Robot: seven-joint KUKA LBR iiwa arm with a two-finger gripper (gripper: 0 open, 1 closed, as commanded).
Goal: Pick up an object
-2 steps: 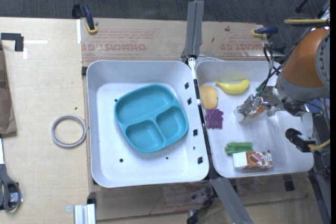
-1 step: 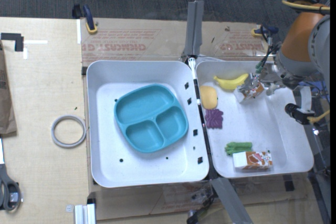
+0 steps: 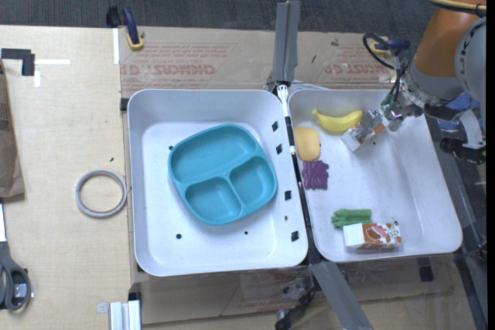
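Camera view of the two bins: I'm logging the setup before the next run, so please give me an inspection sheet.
Surface: two white bins, left bin, right bin.
Job's things: banana, lemon, purple grapes, green vegetable, small carton, all in right bin.
Clutter: blue divided plate in left bin.
Gripper: over right bin, beside banana.
Cables: loops by the wrist.
Surroundings: tape roll, scissors.

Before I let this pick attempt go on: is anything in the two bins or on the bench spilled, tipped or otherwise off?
Nothing stands out. The teal three-compartment plastic tray lies flat in the left white bin. In the right white bin the yellow banana, yellow lemon-like fruit, purple grape bunch, green vegetable and small printed box lie apart, unspilled.
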